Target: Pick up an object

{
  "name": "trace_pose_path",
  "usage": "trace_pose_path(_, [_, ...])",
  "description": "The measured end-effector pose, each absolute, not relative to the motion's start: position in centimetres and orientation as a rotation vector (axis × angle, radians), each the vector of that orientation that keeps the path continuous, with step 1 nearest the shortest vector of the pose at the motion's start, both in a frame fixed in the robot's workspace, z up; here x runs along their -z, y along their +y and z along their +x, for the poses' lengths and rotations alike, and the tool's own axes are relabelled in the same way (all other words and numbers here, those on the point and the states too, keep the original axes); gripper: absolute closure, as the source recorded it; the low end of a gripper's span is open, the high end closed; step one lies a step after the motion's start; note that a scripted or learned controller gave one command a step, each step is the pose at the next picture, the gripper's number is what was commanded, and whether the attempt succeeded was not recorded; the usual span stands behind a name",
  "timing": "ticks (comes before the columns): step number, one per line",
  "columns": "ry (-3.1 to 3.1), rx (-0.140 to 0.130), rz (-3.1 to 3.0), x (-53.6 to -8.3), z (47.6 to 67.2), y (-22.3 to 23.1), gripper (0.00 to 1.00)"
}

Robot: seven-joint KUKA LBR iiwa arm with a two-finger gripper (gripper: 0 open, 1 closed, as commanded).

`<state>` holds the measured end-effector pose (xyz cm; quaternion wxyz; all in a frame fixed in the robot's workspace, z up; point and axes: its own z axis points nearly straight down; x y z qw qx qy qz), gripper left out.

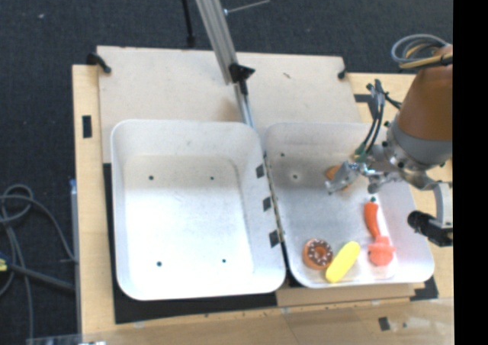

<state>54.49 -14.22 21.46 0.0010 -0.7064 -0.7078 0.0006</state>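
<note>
Two shallow white bins sit side by side on a pale bench, the left bin and the right bin meeting along a shared middle edge, an arrangement that appears meant to keep loose items corralled within the arm's reach. One grey arm with an orange band leans in from the right edge, its gripper lowered near the right bin's centre, just beside a small orange object that is partly hidden; whether the tool is spread or pressed together cannot be told, and nothing is seen pinched in it. Four items lie in the right bin, counted singly: one orange carrot-shaped toy by the right wall, one yellow banana-like piece and one brown doughnut-like ring touching at the near edge, and that one small orange object under the gripper. Judging by the tool's position, the small orange object is the likely target of the pick.
</note>
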Motion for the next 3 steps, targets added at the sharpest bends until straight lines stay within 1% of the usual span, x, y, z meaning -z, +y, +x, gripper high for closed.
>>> trace_pose_path(1, [-2.223, 0.003, -2.223, -21.7, 54.6, -14.3, 0.0])
trace_pose_path(2, [-2.219, -0.005, -2.223, -16.9, 54.3, -15.3, 0.0])
trace_pose_path(3, [-2.215, -0.005, -2.226, -12.4, 55.0, -15.2, 0.0])
